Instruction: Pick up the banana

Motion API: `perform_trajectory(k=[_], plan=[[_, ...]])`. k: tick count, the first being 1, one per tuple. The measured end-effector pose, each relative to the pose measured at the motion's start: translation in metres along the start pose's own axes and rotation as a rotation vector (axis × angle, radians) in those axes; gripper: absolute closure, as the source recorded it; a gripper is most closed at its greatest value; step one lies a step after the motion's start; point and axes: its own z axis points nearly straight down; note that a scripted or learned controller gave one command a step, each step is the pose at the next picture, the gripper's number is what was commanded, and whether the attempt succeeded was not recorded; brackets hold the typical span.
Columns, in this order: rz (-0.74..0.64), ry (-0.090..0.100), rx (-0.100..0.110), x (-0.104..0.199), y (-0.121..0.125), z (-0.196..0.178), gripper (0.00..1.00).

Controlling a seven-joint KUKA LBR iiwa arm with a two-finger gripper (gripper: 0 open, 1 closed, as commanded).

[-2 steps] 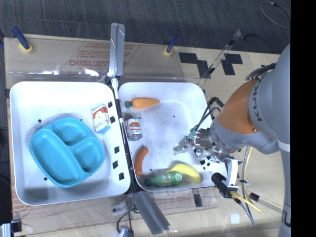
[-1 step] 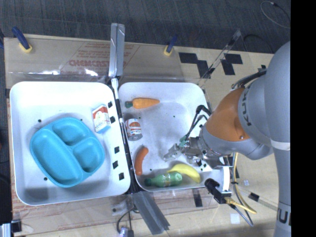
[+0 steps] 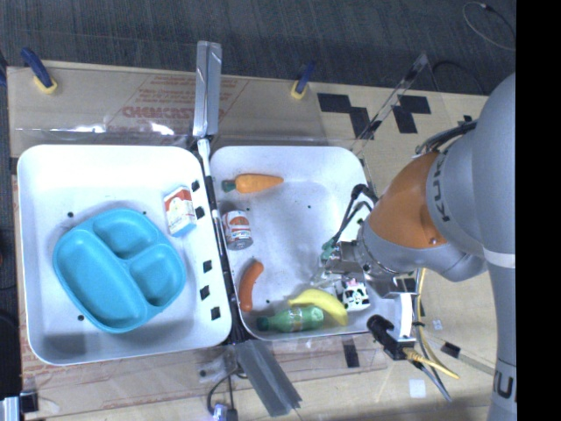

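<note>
Holding banana (image 3: 320, 305), carrot (image 3: 258, 182), right bin (image 3: 289, 158)

Arm (image 3: 456, 209) is hiding pincer (image 3: 344, 281) fingertips; banana's (image 3: 320, 304) rt end is tucking under it; can (image 3: 237, 229) label too small to read.

banana (image 3: 321, 304) in right bin (image 3: 289, 160) | tray (image 3: 118, 268) in left bin (image 3: 53, 169)

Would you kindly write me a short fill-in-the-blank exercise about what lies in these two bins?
1. The banana lies in the ____ bin.
2. The divided tray in the left bin is ____ in colour.
3. The carrot lies near that bin's ____ edge.

Missing words: right; blue; far
</note>
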Motion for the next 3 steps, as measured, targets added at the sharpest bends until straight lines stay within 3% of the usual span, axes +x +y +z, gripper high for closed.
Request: perform_trajectory(k=[1, 2, 3], plan=[[-0.005, 0.001, 0.002, 0.001, 0.000, -0.009, 1.00], [-0.008, 0.005, 0.004, 0.003, 0.000, -0.010, 0.00], [0.016, -0.006, -0.004, 0.040, 0.007, 0.010, 0.00]])
